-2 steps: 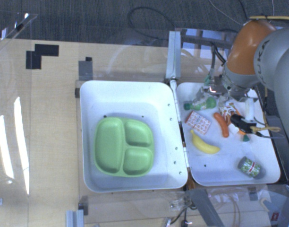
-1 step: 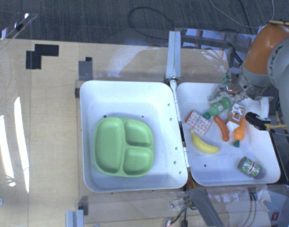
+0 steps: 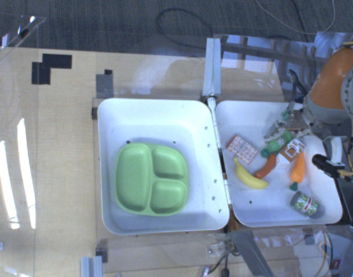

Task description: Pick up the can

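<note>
The can [image 3: 304,203] is short, with a green-and-white label, and lies on its side in the right bin [image 3: 251,215], at that bin's near right corner. The same bin holds a banana [image 3: 250,177], two carrots [image 3: 266,166] and a patterned box [image 3: 241,148]. The left bin [image 3: 159,111] holds a green divided tray [image 3: 151,178]. My pincer [image 3: 287,124] is over the right bin's far side; its state: cannot tell.

A green divided plate [image 3: 152,179], yellow banana [image 3: 250,178], orange carrot [image 3: 297,169], green-labelled can [image 3: 304,203], white bins [image 3: 165,111].
</note>
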Action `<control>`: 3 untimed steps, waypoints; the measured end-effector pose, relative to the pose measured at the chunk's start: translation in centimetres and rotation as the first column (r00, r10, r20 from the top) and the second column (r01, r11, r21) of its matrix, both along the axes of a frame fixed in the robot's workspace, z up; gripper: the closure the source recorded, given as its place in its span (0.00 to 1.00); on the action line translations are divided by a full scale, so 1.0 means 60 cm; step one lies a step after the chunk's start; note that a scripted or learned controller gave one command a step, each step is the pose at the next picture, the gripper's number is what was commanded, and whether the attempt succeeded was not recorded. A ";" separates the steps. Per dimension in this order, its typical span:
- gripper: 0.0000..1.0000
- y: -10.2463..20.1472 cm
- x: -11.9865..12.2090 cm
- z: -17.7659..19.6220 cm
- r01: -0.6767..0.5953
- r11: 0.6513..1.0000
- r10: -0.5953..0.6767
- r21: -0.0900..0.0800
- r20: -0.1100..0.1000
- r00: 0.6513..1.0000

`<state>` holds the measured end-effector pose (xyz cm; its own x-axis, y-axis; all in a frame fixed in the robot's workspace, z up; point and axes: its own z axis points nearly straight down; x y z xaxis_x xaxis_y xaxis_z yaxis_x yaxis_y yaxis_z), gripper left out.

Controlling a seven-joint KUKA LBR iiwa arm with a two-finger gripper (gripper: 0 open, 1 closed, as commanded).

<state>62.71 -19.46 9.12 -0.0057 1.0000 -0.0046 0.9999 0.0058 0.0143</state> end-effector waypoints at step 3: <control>1.00 -0.012 -0.129 0.017 -0.084 0.996 0.084 0.004 0.005 0.996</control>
<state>54.96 -20.16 10.13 -0.0901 0.9959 -0.0008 0.9958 0.0901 0.0189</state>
